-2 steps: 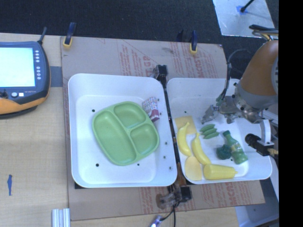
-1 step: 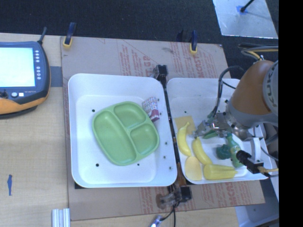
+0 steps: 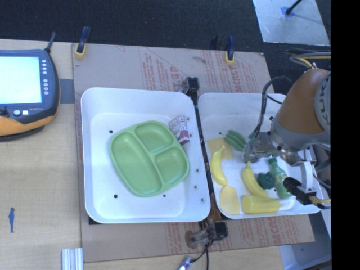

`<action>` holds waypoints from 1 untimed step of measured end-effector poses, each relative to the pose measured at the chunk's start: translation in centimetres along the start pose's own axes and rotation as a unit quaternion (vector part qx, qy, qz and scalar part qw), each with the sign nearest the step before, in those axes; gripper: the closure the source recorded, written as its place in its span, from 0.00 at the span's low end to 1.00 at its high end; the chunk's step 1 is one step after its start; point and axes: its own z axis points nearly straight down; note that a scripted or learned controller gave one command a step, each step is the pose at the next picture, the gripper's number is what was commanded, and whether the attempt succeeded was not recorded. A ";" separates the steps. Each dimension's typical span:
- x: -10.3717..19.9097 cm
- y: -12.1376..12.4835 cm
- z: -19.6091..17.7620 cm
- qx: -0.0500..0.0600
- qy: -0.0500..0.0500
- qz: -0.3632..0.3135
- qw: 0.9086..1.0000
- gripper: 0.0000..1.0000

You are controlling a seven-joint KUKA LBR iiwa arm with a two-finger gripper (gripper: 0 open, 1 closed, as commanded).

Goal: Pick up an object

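Note:
My gripper (image 3: pixel 254 152) hangs low in the right bin (image 3: pixel 236 103), under the grey wrist with its orange band. It sits just above a yellow banana (image 3: pixel 251 181) and beside a green pod-shaped toy (image 3: pixel 235 139). A second banana (image 3: pixel 217 166) lies to its left, a pale yellow disc (image 3: pixel 229 199) and a yellow block (image 3: pixel 260 205) near the bin's front. A dark green toy (image 3: pixel 274 178) lies to the gripper's right. Nothing shows between the fingers.
The left bin (image 3: pixel 98 103) holds a green divided plate (image 3: pixel 149 158) and a small red-and-white packet (image 3: pixel 180 128) at the plate's upper right. A teach pendant (image 3: pixel 25 91) rests on the bench at far left. Clamps hold the cardboard at the back edge.

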 end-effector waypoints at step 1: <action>0.0 0.0 0.0 0.000 0.000 0.000 1.000 0.00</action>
